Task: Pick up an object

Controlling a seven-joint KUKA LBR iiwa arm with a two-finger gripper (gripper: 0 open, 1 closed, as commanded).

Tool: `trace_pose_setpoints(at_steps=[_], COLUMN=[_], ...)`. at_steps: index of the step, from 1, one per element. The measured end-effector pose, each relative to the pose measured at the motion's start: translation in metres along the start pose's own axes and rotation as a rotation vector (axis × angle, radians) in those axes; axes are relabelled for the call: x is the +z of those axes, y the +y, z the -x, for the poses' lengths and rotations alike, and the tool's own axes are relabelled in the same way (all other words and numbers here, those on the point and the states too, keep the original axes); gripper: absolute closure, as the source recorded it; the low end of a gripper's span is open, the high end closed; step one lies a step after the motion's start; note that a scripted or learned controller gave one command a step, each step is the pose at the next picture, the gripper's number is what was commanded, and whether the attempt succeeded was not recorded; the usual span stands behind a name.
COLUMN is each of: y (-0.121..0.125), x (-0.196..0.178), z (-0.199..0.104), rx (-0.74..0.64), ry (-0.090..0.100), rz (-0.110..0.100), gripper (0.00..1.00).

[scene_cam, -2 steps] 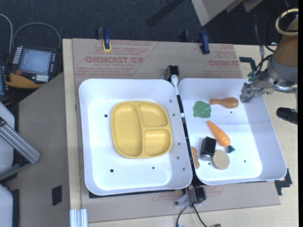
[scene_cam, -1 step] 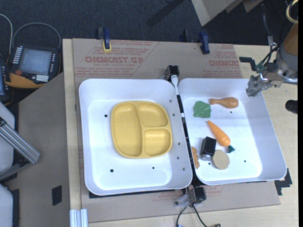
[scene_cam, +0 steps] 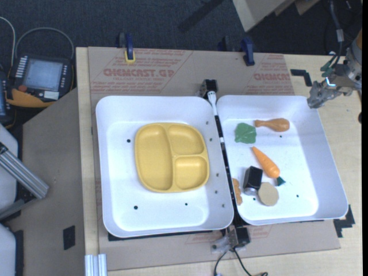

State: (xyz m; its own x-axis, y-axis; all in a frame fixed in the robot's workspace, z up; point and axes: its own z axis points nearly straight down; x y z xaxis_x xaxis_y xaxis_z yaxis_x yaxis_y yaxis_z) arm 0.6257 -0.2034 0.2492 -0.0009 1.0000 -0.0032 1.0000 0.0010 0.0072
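The gripper (scene_cam: 318, 96) hangs above the right bin's (scene_cam: 322, 154) two o'clock corner; whether it is open, I cannot tell. In that bin lie a carrot (scene_cam: 266, 162) at centre, a drumstick (scene_cam: 273, 124) at twelve, a green leaf (scene_cam: 245, 133) at eleven, a black block (scene_cam: 252, 178) and a tan disc (scene_cam: 268, 195) at six. A yellow plate (scene_cam: 171, 156) sits in the left bin (scene_cam: 115, 154).

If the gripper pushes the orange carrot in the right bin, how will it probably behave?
The carrot looks like smooth toy plastic, so probably stiff, light and somewhat slippery. Its round, tapered body may roll in a curve. It lies near the black block, so a push could nudge that too.
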Motion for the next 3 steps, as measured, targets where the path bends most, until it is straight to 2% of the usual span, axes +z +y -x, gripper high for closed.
trace_pose_setpoints(at_steps=[1,2,3], y=[-0.01,-0.008,-0.007], x=[-0.005,-0.008,0.004], z=[-0.048,-0.097,-0.147], rx=[-0.004,-0.004,-0.004], ry=[0.005,0.005,0.005], rz=[-0.008,-0.009,-0.01], gripper=[1.0,1.0,1.0])
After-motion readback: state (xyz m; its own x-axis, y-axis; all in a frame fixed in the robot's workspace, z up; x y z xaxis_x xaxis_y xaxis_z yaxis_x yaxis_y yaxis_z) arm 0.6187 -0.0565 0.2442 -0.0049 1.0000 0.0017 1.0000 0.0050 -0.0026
